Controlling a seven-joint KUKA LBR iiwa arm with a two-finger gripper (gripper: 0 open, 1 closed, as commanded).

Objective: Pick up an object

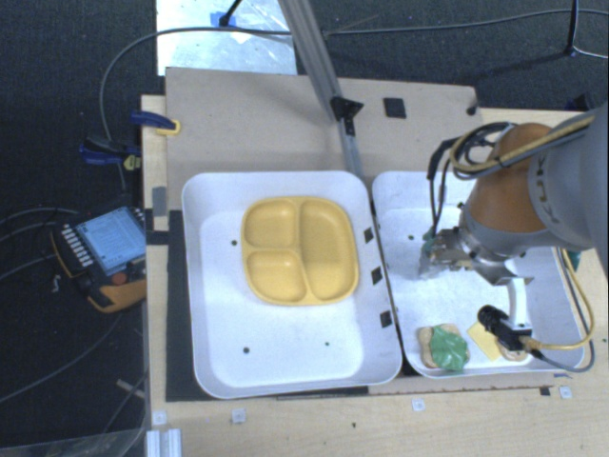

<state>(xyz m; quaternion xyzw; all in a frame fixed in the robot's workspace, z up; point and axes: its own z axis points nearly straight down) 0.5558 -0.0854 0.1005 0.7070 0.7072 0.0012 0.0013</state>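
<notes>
A yellow three-compartment plate (299, 249) lies in the left bin (214, 350). In the right bin (400, 203), near its front edge, lie a green leafy piece (447, 349) on a tan slice and, to its right, a yellow block (486, 341) beside a small tan piece (514, 352). My gripper (436, 253) reaches down into the middle of the right bin, behind those objects and apart from them. The arm's orange band and grey wrist hang above it.
A grey pole (314, 55) slants from the back down to the divide between the bins. Black clips (373, 274) sit along the divide. A blue device (105, 241) with cables lies left of the bench.
</notes>
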